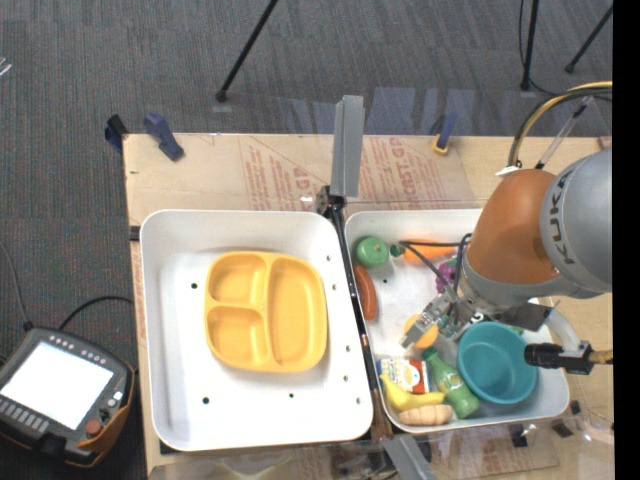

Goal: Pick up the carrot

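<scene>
Carrot (432, 250) near right bin's (420, 218) far edge, beside green apple (372, 252), partly behind arm. Likely light, rigid, slick plastic; best pinched across mid-length. Gripper (425, 330) low mid-bin; opening impossible to tell, nothing visibly held.

Even, fairly bright overhead light, with no harsh shadows. The two shallow white plastic bins (165, 268) look slightly washed out along their rims. A pale glare sits on the glowing screen of the handheld control tablet (62, 383). Focus is soft throughout; small items appear slightly grainy.
</scene>
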Available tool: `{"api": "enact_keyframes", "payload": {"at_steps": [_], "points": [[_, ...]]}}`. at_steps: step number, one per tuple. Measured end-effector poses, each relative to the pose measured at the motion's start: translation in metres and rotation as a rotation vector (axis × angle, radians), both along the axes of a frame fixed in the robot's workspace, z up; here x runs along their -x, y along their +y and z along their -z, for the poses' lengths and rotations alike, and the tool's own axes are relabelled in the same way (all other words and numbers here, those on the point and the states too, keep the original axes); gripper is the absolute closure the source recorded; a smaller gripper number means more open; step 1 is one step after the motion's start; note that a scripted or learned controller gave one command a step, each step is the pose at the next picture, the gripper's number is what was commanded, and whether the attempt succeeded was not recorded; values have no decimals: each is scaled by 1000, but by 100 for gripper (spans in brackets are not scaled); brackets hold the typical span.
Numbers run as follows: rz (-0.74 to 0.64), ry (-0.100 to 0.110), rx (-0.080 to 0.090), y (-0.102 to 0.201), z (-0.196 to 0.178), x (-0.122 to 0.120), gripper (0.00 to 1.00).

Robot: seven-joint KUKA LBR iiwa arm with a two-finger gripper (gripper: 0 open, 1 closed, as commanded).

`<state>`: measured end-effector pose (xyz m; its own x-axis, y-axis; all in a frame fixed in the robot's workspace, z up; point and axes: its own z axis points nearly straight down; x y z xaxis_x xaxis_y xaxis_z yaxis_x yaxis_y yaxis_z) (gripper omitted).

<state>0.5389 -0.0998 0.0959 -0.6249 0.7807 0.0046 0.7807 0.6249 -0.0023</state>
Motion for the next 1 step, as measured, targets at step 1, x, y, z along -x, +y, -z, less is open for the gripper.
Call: {"api": "enact_keyframes", "payload": {"at_steps": [1], "points": [[252, -6, 3, 52, -93, -37, 100]]}}
